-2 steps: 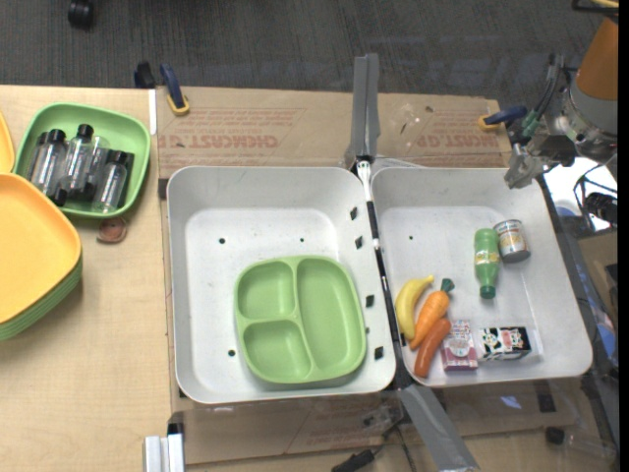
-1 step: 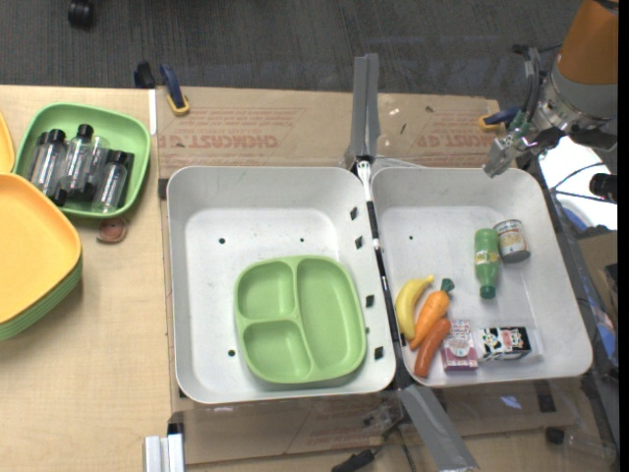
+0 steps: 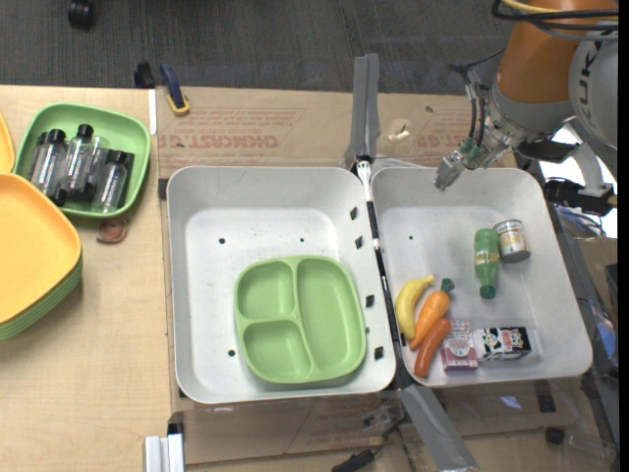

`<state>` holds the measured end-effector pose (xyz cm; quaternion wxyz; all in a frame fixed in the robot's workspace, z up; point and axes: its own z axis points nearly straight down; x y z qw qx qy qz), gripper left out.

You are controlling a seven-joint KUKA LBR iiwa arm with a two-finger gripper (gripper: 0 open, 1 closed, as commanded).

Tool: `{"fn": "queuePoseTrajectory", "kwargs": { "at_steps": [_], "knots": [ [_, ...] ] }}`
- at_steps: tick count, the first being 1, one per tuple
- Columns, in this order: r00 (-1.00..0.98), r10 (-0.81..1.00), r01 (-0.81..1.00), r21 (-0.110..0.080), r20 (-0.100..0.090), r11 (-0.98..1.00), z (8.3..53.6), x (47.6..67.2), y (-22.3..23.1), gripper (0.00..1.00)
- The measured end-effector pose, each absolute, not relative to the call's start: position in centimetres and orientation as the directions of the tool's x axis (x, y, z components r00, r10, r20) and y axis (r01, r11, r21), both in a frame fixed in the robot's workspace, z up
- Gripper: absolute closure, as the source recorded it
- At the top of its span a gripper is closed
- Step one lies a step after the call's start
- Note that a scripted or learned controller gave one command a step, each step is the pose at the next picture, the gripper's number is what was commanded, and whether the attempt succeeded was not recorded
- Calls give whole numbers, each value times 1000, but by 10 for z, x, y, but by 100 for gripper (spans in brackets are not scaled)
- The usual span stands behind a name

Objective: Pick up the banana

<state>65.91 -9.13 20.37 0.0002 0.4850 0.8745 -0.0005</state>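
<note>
Banana point(image 3: 410, 303) beside carrot point(image 3: 430, 319) (touching)

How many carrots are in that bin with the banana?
2. One carrot lies against the banana; the other carrot lies just below it, by the pink carton. More could be hidden underneath.

below and left of the metal-looking claw point(image 3: 450, 173), a smooth, glossy plastic banana point(image 3: 410, 303) lies in a matt white plastic bin point(image 3: 555, 264). nearer the claw, a can point(image 3: 511, 241) shows a shiny metal top beside a glossy green bottle point(image 3: 486, 259). far left, a matt green plastic tray point(image 3: 295, 318); beyond, brown cardboard point(image 3: 265, 131) on a pale wood-look tabletop point(image 3: 88, 382).
</note>
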Motion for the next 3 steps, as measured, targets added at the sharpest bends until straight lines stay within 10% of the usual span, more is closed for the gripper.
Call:
{"fn": "queuePoseTrajectory", "kwargs": {
  "at_steps": [1, 2, 3],
  "knots": [
    [-725, 688, 688, 0, -1, 725, 171, 633, -128, 100],
    [-862, 508, 508, 2, -3, 862, 192, 648, -29, 100],
    [-516, 856, 856, -1, -1, 516, 191, 603, -70, 100]
  ]
}}
